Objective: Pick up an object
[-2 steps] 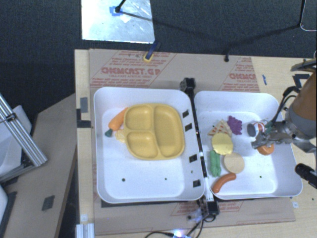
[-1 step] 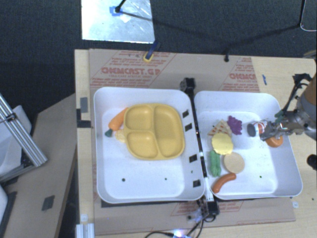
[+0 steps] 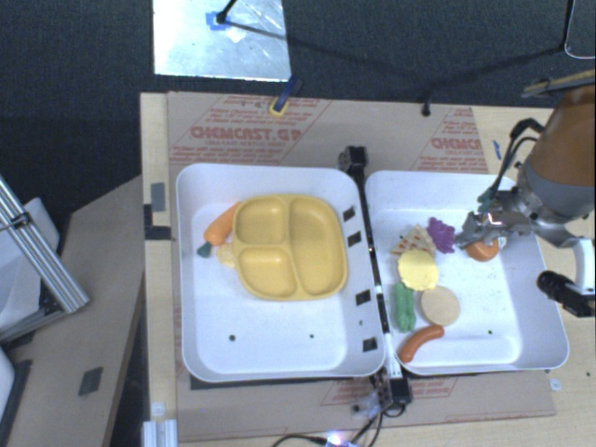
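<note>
While your arm reached into the right bin (image 3: 531, 343) from the surface's right edge, the pincer (image 3: 486, 226) sat low over an orange round piece (image 3: 483, 250) near that bin's far right corner. You could not tell how wide the pincer stood, nor whether it had hold of anything; the orange piece looked to rest on the bin floor just under it. Nothing appeared lifted yet. The purple toy (image 3: 440, 235), yellow disc (image 3: 418, 270), green pod (image 3: 403, 306) and sausage (image 3: 420, 342) lay toward the bin's middle and left. By my judgement, closing and lifting remained.
</note>
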You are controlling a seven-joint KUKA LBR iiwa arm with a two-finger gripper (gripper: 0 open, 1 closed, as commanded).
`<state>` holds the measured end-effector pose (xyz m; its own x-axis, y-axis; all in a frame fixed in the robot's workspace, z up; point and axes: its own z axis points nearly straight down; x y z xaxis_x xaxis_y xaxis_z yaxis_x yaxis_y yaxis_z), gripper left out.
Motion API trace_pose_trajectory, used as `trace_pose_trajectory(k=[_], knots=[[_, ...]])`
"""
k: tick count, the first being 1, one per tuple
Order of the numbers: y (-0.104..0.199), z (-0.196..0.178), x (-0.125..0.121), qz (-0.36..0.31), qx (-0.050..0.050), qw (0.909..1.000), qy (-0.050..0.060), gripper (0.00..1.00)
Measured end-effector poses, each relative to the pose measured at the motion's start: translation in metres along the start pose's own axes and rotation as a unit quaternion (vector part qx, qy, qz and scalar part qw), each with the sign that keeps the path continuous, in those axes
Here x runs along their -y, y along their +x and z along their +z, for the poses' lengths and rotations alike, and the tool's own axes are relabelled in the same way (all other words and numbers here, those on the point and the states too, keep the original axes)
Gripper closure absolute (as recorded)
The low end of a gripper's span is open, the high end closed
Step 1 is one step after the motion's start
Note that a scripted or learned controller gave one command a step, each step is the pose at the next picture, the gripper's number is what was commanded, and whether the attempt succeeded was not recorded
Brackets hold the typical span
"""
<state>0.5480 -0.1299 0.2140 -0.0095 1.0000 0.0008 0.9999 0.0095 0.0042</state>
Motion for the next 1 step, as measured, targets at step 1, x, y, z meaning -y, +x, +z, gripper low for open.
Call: trace_pose_trajectory(k=[1], knots=[[0.0541, 0.0052, -0.0276, -0.001, 0.0, 1.0, 0.0, 1.0]])
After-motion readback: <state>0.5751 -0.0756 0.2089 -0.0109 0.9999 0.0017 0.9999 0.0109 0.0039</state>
